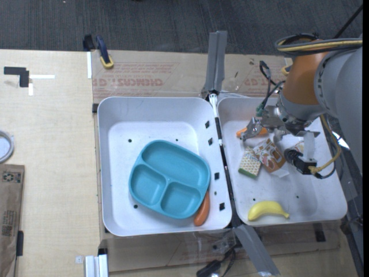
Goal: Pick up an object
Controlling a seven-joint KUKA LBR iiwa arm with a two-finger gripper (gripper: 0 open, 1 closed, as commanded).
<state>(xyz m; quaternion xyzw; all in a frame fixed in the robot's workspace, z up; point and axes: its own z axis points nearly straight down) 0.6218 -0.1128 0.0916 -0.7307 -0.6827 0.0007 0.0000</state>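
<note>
The right bin [323, 206] holds several objects. A yellow banana [267, 211] lies near its front wall. A brown printed snack packet [270, 156] lies in the middle, with a green and white checked piece [249, 165] touching its left side. A small orange item [254, 131] sits toward the bin's back left. My gripper [275, 133] hangs low over the back of this bin, just right of the orange item and above the packet. The wrist and cables hide its tip.
The left bin [109, 154] carries a blue divided plate [169, 179] with an orange carrot-like stick [202, 210] leaning at its lower right edge. A grey divider post [215, 62] stands behind the bins. Black cables [305, 165] hang from the wrist over the right bin.
</note>
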